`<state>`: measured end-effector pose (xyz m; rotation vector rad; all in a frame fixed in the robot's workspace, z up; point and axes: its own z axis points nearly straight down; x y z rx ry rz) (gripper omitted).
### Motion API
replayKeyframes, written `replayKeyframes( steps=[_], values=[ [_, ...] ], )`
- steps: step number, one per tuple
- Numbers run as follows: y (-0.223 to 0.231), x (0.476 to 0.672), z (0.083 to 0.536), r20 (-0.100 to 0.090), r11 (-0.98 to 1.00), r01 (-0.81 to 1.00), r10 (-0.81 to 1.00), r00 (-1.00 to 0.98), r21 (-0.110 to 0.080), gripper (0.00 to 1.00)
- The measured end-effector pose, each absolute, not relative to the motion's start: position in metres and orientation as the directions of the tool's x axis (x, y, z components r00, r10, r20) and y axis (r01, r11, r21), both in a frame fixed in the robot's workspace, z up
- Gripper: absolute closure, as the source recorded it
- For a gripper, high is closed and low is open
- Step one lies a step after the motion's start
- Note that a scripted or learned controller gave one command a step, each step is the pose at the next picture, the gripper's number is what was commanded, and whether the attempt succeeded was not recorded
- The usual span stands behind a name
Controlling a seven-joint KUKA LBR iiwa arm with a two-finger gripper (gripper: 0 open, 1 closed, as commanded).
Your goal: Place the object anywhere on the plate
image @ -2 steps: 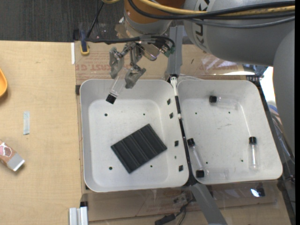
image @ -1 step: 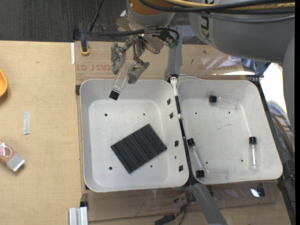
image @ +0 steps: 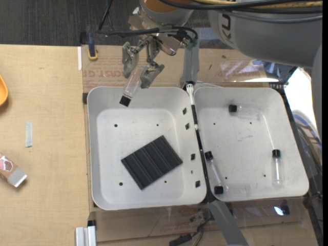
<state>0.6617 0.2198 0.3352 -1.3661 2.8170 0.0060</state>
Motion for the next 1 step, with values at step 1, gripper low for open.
replayKeyframes(
  steps=[1],
  values=[
    [0.2189, 0.6632, 0.3446, -0.017, 0.624, -0.781, -0.781, -0.624, -0.001, 1.00]
  ],
)
